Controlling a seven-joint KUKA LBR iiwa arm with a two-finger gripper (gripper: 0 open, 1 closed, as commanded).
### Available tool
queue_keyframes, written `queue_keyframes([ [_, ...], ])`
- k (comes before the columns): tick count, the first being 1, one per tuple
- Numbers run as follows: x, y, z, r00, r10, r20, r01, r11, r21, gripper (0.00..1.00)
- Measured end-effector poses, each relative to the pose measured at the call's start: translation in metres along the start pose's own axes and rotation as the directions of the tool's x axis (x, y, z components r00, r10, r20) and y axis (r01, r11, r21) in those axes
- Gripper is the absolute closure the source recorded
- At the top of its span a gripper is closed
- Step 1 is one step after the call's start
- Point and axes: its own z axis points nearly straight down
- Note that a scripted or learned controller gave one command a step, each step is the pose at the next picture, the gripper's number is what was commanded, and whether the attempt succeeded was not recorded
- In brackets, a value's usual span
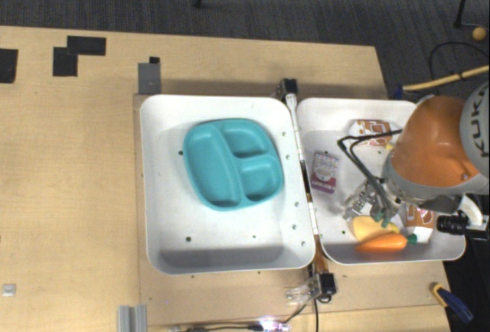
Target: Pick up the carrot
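Currently the carrot (pixel 382 243) lies against the near wall of the right bin (pixel 452 252), beside a yellow thing (pixel 366 227). The tool (pixel 369 204) hangs just above, likely lining up a grasp; finger state: can't tell. Teal tray (pixel 232 162) sits in the left bin (pixel 164 170).

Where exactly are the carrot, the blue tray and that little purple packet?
Orange carrot (pixel 383 243): camera view, middle of its body, near the right bin's front wall.
Turquoise divided plastic tray (pixel 232 163): camera view, the ridge between its compartments.
Small purple-and-white packet (pixel 324 172): camera view, centre of its face.
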Motion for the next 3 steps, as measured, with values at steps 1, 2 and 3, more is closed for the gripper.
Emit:
queue_keyframes([
  [1,0.028,0.031,-0.086,0.939,0.344,-0.01,-0.344,0.939,0.012,1.0],
  [2,0.028,0.03,-0.084,0.938,0.346,-0.011,-0.345,0.938,0.015,0.0],
  [3,0.006,-0.007,-0.005,0.987,0.159,-0.018,-0.158,0.987,0.018,0.0],
])
